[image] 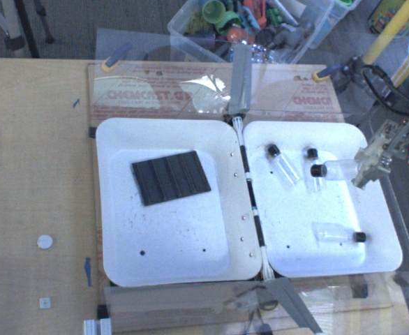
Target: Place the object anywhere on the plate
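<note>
A dark grey ribbed plate (171,177) lies flat in the left bin (121,257), toward its back. My gripper (363,167) hangs over the right edge of the right bin (379,257). It is shut on the end of a clear vial (337,169), which sticks out to the left with its black cap at the far end. Three more clear vials with black caps lie in the right bin: one at the back left (283,165), one just behind the held vial (312,155), one at the front right (337,236).
A ridge (250,201) where the two bin rims meet separates the bins. Behind the bins lie a clear plastic sheet (162,96) and a tub of coloured toys (260,9). Bare wooden bench (30,187) stretches to the left.
</note>
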Robot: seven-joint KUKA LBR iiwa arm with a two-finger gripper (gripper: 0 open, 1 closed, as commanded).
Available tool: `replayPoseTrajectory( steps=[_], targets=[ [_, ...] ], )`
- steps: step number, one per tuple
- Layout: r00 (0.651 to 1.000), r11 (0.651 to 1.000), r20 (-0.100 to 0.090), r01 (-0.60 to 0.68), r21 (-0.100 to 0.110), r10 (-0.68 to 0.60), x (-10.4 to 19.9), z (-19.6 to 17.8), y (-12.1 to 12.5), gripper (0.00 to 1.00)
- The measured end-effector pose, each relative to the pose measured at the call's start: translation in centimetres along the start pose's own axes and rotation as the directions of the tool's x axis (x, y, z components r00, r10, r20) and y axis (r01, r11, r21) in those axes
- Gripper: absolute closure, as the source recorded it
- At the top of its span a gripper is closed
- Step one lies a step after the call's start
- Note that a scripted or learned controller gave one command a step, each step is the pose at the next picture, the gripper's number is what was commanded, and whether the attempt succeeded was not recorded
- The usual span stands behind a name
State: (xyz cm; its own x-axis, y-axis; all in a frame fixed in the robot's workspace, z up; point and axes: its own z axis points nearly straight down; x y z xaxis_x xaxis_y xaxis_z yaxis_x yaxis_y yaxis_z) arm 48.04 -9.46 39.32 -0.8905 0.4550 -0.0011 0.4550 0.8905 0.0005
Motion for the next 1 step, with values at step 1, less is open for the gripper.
replayPoseTrajectory(
  steps=[1],
  targets=[
    [0.973,0.973,0.001,0.23,-0.001,-0.23,0.67,-0.02,1.41,1.0]
  ],
)
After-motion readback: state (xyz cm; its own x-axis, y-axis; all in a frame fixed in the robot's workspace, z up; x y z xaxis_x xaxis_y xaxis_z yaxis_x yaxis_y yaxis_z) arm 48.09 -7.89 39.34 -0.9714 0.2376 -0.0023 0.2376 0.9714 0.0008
